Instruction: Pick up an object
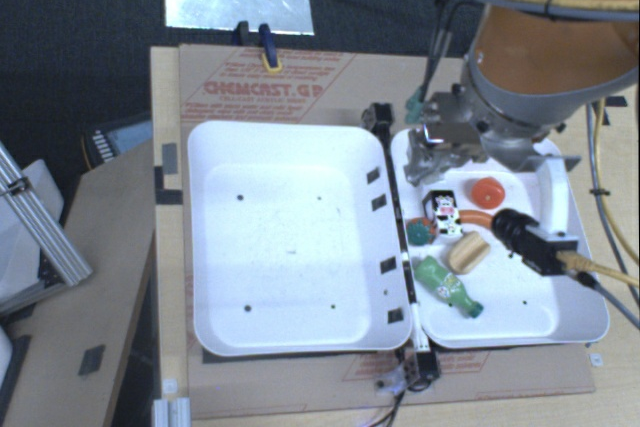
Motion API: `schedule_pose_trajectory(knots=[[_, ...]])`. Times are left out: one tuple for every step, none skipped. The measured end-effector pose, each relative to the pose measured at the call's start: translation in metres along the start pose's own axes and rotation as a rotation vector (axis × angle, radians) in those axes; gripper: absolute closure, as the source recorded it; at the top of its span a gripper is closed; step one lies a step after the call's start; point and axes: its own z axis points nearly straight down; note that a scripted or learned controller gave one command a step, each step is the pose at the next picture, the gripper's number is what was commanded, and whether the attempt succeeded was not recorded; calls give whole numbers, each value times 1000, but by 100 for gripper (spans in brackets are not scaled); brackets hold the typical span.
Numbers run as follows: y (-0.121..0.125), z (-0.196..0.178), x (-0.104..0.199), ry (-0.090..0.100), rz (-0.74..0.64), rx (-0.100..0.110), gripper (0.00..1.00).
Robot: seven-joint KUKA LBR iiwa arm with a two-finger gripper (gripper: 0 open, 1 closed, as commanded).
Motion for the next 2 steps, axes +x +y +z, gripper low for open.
schedule_pose_trajectory(knots=[[0, -1, -8, -1, 6, 0, 100], [-1, 70, -69, -3, 11, 7, 100]])
